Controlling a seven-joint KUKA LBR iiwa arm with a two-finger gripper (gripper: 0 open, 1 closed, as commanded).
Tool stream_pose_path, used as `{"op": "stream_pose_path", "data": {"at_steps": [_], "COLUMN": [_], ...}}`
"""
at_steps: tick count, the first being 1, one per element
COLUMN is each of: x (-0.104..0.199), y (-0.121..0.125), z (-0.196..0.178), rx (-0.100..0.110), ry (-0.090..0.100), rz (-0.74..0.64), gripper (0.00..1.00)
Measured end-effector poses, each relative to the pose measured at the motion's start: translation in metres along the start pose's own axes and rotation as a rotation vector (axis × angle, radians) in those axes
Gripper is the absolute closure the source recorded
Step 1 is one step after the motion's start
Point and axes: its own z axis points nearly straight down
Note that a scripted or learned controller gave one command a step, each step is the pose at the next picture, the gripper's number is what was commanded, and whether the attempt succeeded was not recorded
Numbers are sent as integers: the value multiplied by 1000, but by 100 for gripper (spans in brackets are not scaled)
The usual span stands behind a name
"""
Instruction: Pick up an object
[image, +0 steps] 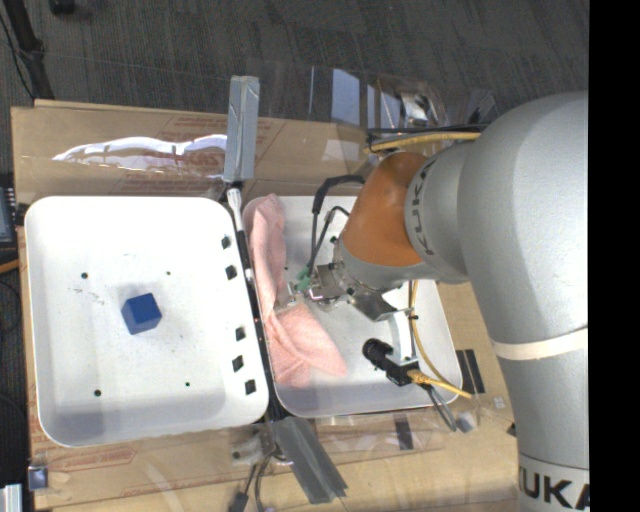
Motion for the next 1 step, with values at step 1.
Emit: {"op": "stream_pose_path", "data": {"at_steps": [1], "x": [1], "y": [0], "z": [-10], "rx": [2], "ry": [0], "rz": [-5], "gripper": [100]}}
